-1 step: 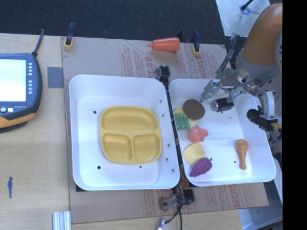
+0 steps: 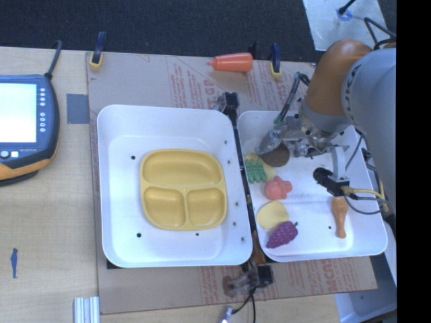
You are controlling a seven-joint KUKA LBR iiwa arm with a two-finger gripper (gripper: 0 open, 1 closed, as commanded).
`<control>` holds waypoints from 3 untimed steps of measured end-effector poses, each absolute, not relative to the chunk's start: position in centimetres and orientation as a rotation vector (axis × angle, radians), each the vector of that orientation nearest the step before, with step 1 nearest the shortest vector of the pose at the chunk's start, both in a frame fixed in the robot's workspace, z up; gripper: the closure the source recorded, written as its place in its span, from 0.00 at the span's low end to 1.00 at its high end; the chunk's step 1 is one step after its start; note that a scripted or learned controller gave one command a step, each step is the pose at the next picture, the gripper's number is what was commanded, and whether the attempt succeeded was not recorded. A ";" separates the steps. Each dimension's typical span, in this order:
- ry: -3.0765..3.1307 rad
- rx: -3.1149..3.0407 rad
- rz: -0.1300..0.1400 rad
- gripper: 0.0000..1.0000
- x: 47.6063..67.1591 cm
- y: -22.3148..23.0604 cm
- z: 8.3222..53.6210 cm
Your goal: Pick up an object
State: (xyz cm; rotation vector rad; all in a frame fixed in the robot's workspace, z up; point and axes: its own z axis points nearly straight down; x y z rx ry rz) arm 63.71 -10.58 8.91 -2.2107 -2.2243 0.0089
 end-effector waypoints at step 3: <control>-2.224 -2.217 0.002 0.00 65.6 -12.7 9.2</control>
